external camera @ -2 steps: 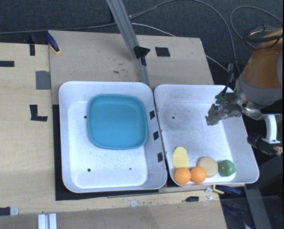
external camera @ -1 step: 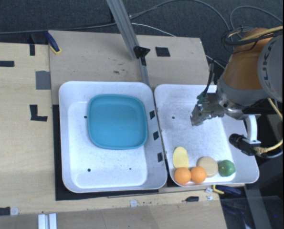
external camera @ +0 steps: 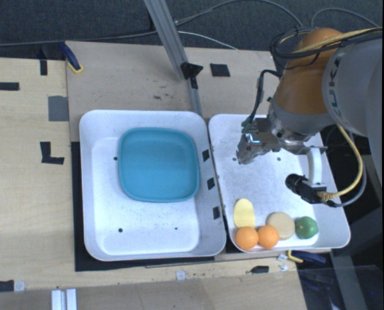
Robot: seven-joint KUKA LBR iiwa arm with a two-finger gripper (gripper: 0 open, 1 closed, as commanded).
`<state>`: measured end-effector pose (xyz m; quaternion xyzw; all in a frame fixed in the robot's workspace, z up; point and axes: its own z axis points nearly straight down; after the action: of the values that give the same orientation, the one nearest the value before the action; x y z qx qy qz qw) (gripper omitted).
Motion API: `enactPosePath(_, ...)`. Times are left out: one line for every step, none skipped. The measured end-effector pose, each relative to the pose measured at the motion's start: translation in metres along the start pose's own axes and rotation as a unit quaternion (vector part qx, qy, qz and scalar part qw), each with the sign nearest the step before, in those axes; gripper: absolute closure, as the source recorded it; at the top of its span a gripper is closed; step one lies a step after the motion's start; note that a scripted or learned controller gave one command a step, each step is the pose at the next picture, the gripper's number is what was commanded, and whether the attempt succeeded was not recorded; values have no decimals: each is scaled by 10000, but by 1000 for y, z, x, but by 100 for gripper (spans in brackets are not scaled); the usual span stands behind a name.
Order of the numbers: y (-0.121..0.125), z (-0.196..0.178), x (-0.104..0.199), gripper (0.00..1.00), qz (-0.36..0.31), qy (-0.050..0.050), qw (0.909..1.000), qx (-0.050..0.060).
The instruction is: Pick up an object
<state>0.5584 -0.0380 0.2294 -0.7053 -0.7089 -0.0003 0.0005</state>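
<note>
In the right bin [external camera: 269, 179], several small objects lie along the near edge: a yellow piece [external camera: 244, 212], two orange balls [external camera: 246, 237] [external camera: 268, 236], a beige round piece [external camera: 281, 223] and a green ball [external camera: 306, 227]. My gripper [external camera: 246, 152] hangs over the far left part of that bin, well above and behind these objects. I see nothing between its fingers.
The left bin [external camera: 101, 237] holds a blue square plate [external camera: 158, 164]. A slanted metal pole [external camera: 172, 44] rises behind the bins. The grey arm with its orange band [external camera: 308, 76] and cables covers the right bin's far right side.
</note>
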Motion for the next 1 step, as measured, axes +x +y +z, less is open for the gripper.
enactPosePath(4,-9,54,100,3,0,10000,1)
